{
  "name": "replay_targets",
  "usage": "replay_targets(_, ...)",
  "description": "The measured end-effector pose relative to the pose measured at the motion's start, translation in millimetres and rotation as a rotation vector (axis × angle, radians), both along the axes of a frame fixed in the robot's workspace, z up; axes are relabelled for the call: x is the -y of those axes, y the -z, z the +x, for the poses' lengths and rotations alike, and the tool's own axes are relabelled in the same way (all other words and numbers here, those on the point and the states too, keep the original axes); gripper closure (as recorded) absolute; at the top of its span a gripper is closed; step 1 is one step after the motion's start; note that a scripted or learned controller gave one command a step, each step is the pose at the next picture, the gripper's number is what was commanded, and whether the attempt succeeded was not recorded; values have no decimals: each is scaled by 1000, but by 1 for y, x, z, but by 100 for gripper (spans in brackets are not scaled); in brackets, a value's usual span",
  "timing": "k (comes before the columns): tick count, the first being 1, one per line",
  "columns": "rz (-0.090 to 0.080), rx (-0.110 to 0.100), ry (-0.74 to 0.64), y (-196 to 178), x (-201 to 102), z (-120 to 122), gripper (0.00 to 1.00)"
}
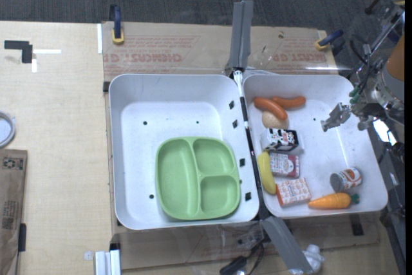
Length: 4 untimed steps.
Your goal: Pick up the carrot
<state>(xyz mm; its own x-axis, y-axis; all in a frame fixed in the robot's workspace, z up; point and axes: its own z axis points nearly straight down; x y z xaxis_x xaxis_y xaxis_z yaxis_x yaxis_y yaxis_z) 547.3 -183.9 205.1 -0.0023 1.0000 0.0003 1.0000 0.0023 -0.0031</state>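
The pale wooden surface carries two shallow white plastic bins side by side. The left bin holds a green three-compartment plate. The right bin holds the small things: a long orange-red sausage near its far wall, a yellow banana along its left wall, and the orange carrot lying on its side near the front right corner, just beside a small tin can. The grey end effector hangs over the bin's right side, well apart from the carrot, holding nothing; I can't tell whether it is spread.
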Motion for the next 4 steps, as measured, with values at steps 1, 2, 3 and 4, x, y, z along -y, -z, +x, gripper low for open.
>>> replay_targets(1, 1, 0, -145, 21, -50, -70, 0)
replay_targets(2, 2, 1, -304, 53, -14, -70, 0)
replay_targets(3, -1, 5, -611, 39, -60, -1, 0)
replay_targets(4, 2, 3, -832, 69, -55, -70, 0)
